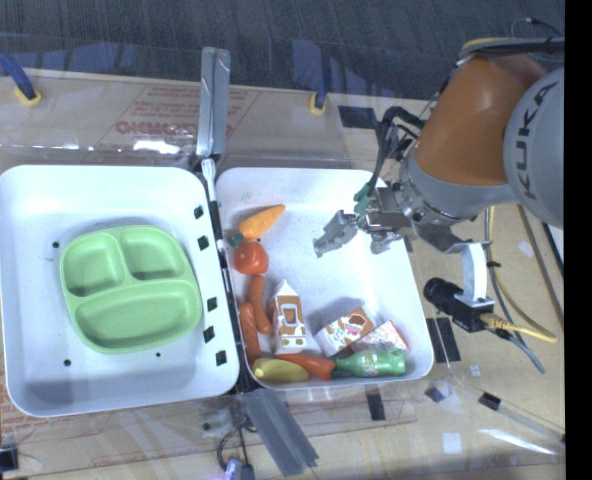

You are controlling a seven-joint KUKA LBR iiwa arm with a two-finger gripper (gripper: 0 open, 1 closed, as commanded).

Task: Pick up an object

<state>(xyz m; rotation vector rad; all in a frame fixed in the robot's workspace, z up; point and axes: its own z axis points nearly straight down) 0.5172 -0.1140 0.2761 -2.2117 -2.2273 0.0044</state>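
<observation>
Green bottle [372, 364] against near rim; end effector [336, 234] open, empty, over bare floor.

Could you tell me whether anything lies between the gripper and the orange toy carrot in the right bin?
Nothing visible does: the two-finger gripper hovers over bare white floor of the right bin, and the orange toy carrot lies apart to its left, with open floor between.

The arm [496, 118] runs out of sight at the right edge. The yellow toy [281, 370] lies partly under a red one [311, 364]. Print on the cartons [348, 332] is too small to read.
</observation>
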